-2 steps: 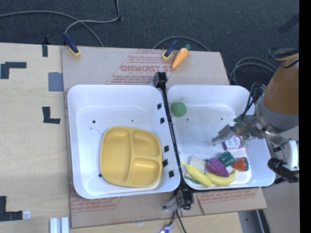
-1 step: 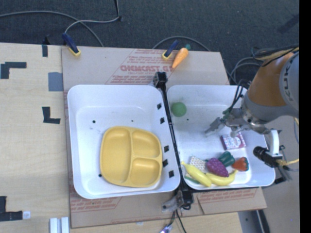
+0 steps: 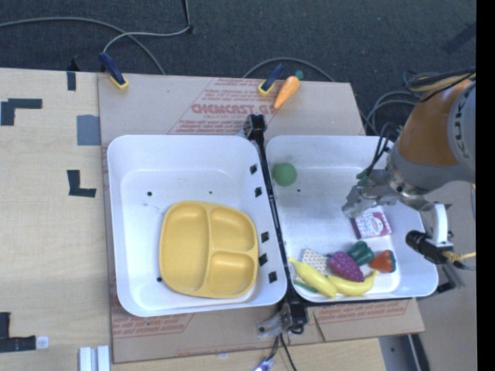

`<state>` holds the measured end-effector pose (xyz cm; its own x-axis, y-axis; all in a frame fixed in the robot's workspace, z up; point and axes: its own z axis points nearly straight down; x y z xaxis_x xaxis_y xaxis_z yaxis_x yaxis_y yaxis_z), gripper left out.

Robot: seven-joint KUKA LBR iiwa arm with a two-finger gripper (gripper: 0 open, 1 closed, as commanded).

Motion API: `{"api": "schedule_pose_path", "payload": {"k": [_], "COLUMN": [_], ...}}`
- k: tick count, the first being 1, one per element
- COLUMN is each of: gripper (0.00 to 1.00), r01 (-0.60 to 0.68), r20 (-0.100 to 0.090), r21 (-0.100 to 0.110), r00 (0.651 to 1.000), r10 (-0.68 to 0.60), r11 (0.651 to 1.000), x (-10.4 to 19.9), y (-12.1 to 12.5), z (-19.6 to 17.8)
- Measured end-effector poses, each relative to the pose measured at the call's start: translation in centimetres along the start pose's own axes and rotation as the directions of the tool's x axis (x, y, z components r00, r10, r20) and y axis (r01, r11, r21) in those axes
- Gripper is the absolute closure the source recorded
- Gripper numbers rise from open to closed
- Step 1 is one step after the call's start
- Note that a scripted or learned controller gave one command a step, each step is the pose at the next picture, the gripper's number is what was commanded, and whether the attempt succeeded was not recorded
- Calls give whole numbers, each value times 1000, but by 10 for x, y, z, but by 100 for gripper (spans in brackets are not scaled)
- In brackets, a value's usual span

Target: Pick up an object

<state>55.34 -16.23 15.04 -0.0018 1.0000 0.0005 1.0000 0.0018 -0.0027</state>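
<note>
Gripper [image 3: 363, 201] sits low in the right bin [image 3: 325, 147], just above a small red-and-white packet [image 3: 371, 224]; can't tell if it's clenched or released. The packet lies flat near the toy food pile [image 3: 344, 269]. I'd centre over the packet and descend straight, keeping clear of the pile.
</note>
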Motion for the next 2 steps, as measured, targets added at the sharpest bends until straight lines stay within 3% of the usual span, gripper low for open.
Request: {"api": "schedule_pose_path", "payload": {"k": [1, 2], "gripper": [100, 100], "r01": [0, 1], "r20": [0, 0], "r21": [-2, -2], "r00": [1000, 1000], "r10": [0, -1], "r11": [1000, 1000], "x": [36, 90], "y": [29, 34], "z": [-34, -52]}}
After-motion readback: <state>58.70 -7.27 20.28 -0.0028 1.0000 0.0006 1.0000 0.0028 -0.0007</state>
